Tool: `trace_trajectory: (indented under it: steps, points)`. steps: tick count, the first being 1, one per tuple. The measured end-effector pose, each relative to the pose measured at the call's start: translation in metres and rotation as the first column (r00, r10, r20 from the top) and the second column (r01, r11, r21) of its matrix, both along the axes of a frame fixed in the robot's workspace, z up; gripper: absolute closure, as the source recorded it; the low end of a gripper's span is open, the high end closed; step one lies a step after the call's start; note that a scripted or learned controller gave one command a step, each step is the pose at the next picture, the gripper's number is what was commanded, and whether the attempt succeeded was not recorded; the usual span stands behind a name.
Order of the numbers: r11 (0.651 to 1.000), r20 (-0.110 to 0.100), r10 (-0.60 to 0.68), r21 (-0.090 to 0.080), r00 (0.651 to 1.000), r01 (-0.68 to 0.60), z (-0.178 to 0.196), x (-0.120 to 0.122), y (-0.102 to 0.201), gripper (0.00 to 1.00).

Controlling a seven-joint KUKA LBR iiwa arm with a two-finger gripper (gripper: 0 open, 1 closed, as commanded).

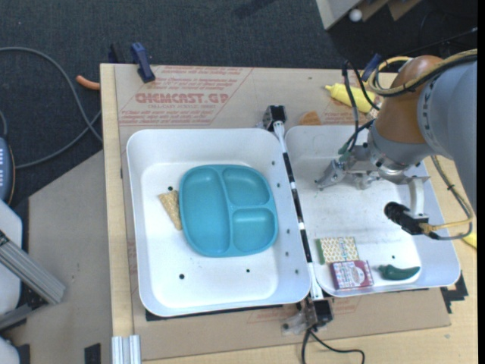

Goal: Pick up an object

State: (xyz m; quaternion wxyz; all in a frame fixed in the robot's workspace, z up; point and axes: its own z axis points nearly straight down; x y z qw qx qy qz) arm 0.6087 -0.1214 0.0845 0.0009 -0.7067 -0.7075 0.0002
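The likeliest things to pick lie in the right bin (pixel 447 268), along its 6 o'clock edge: a tan patterned square (pixel 338 249), a small red-and-white packet (pixel 351 274) touching it below, and a dark green piece (pixel 398 272) just beside the packet at 3 o'clock. The gripper (pixel 333 177) hangs over the bin's 11 o'clock part, well apart from all three; its metal fingers splay narrowly with nothing between them. The bin's white floor between gripper and objects is bare and speckled.

The left bin (pixel 144 203) holds a teal divided plate (pixel 227 208) at its centre, with a tan cracker-like piece (pixel 170 205) tucked under the plate's 9 o'clock rim. Both bins sit on a cardboard-covered bench (pixel 189 93) printed in red. Dark carpet (pixel 61 29) surrounds it, a cable looping at 9 o'clock.
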Motion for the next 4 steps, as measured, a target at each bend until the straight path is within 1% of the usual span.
trace_trajectory:
  steps: [1,2,3,4]
  points:
    - [1.0,0.004,0.0,-0.003,1.0,0.0,0.001,0.058,-0.024,0.0]
    - [1.0,0.0,0.001,0.0,1.0,-0.001,0.014,0.018,0.02,0.0]
    - [1.0,0.004,0.0,-0.002,1.0,0.0,0.0,0.055,0.015,0.0]
    - [1.0,0.0,-0.001,0.0,1.0,0.001,0.0,0.023,0.026,0.0]
